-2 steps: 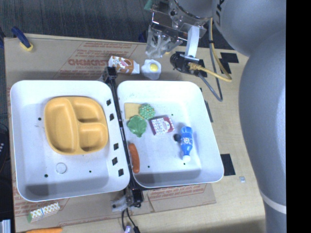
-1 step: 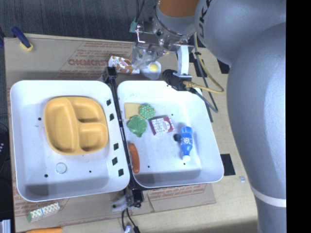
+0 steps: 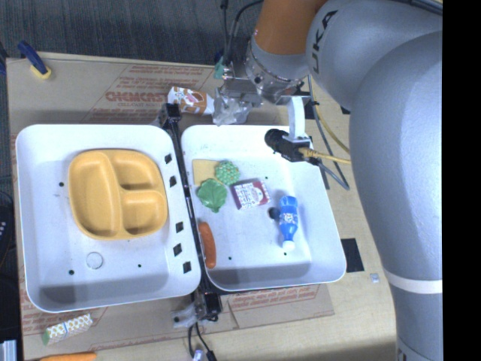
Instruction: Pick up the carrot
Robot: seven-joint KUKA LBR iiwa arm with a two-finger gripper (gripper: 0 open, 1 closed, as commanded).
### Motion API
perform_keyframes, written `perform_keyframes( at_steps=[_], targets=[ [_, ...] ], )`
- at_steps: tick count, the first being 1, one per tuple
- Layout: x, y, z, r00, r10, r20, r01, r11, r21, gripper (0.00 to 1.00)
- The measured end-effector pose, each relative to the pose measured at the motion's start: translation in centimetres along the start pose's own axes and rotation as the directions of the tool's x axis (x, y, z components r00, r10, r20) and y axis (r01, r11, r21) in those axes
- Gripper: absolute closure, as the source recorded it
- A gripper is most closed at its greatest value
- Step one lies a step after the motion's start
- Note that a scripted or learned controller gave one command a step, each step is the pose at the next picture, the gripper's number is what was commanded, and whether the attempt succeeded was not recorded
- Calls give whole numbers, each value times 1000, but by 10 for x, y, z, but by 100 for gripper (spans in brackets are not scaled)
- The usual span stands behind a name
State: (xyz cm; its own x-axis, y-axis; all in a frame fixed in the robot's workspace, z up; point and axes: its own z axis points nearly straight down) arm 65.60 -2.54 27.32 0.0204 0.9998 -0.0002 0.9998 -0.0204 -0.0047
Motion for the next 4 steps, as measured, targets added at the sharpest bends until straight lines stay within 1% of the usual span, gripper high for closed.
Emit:
perform_keyframes(
  at_steps=[1,2,3,4],
  targets=[
    [-49,-21,-64,994,110,1,-110,994,-2,100],
    [-37,-13,83,998,57,0,-57,998,2,100],
    [8,-34,79,869,494,0,-494,869,4,100],
    [-41,-5,82,896,443,-1,-443,896,0,100]
  ],
)
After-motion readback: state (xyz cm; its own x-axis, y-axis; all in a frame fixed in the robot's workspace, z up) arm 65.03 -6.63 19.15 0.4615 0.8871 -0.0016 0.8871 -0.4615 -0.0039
